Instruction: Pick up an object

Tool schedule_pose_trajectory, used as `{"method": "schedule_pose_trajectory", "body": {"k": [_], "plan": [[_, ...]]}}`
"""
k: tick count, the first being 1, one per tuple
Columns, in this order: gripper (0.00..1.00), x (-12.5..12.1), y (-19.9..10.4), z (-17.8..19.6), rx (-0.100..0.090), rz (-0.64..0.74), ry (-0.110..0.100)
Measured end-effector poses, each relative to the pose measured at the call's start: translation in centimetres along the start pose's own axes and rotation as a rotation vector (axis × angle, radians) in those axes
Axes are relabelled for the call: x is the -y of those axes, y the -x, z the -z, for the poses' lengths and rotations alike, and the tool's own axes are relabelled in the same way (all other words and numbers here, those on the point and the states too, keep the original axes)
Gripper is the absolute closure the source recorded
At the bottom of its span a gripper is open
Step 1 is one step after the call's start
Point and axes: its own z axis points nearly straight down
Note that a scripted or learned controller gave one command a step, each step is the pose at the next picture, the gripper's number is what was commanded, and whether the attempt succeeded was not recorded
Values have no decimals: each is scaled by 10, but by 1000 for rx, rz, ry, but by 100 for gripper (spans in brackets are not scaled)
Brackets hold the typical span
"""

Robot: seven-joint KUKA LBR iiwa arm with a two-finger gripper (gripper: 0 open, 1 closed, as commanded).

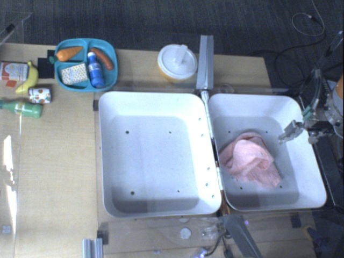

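The pink cloth (250, 161) is lying crumpled in the right bin (252, 109), occupying the lower-middle part of its floor and sitting closer to the divider between the bins than to the far right wall. The left bin (150, 117) is standing just beside it, sharing that divider. The gripper (299, 130) is hanging at the right bin's upper right edge, well apart from the cloth and touching nothing; at this viewing distance the state of the jaws cannot be determined, since the fingertips are appearing only as small pale shapes against the bin wall. Nothing is being carried. Handling assessment: the cloth is appearing light, soft and fully compliant, so it is likely to deform under contact rather than resist, and a pinch on a flat single layer is likely to slip off. The recommended hold point is the raised ridge of folds near the top centre of the heap (the area where the fabric is bunching highest), because the fingers there are closing on several layers at once. The descent is calling for a move leftward and downward from the present station, stopping short of the bin floor. Off the bench's upper left, a blue tray (110, 55) of toy food and a white lidded cup (177, 62) are standing clear of the work area
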Motion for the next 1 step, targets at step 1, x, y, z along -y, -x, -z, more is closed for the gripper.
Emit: {"method": "schedule_pose_trajectory", "body": {"k": [1], "plan": [[0, 12, -27, -44, -1, -201, -1]]}}
